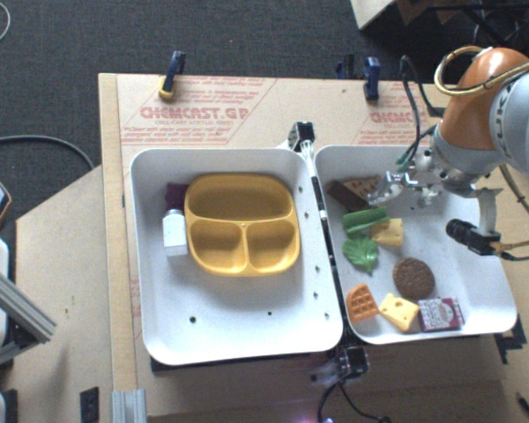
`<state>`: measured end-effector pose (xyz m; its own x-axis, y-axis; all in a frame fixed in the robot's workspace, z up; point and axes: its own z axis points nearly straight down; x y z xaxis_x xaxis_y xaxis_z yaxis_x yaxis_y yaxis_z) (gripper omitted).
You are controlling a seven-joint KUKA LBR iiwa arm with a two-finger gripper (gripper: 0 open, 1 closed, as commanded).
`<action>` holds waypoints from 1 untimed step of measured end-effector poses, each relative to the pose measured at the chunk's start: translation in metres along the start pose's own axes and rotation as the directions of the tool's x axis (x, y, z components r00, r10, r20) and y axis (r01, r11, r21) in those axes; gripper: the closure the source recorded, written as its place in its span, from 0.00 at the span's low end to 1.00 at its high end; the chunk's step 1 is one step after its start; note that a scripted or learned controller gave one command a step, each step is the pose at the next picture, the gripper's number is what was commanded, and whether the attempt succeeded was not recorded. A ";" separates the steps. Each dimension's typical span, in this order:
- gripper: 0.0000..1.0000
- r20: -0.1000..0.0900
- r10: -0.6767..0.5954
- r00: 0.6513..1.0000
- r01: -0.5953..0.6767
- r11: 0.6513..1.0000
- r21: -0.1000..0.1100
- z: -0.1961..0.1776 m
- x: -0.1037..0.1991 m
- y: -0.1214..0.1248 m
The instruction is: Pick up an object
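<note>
Camera view, my arm: I reach in from the right, my grey body and orange band point(480, 91) over the far right corner of the right shallow white bin point(485, 293).
Camera view, my claw: my metal two-finger claw point(404, 183) hangs above the far part of that bin — whether it stands apart or together I cannot tell.
Nearest things: a dark brown waffle-shaped toy point(354, 189) and a long green pod-shaped toy point(364, 219) lie just beside and below my claw.
Rest of the right bin: a pale yellow cheese wedge point(389, 233), a green leaf-shaped toy point(362, 254), a round brown cookie point(413, 278), a small orange waffle square point(362, 302), a second yellow cheese wedge point(398, 311) and a red-and-white packet point(440, 314) — the last three along the near edge.
Left bin: the left shallow white bin point(220, 324) bears a yellow divided plastic tray point(242, 223); a small white bottle point(174, 233) touches the tray's left side, with a dark purple object point(175, 193) just beyond it.
</note>
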<state>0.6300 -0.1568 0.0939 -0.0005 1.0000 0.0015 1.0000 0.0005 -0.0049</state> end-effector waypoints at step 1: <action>0.00 0.000 0.000 1.000 0.000 1.000 -0.001 0.010 0.001 0.000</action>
<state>0.6299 -0.1560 0.0842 -0.0002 1.0000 0.0012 1.0000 0.0002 -0.0039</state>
